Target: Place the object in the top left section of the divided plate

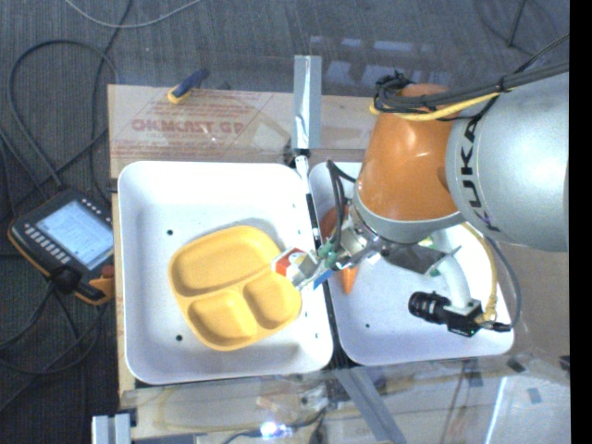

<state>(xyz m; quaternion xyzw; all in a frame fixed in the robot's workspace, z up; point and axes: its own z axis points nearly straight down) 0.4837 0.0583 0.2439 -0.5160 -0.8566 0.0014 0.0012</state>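
Note:
A yellow divided plate (231,285) lies tilted in the left bin (148,202), with one large section at its upper left and two smaller ones at its lower right. My gripper (307,268) reaches over the wall between the bins and hangs at the plate's right rim. It looks shut on a small red and white object (290,265) with a blue bit under it. The object sits just over the plate's right edge, above the lower right section. The arm's orange band (407,169) covers much of the right bin (416,340).
An orange piece (348,279) lies in the right bin beside the gripper, and something green (431,244) peeks out under the arm. A teach pendant (65,239) rests on the floor to the left. A blue and yellow tool (188,83) lies on the board behind the bins.

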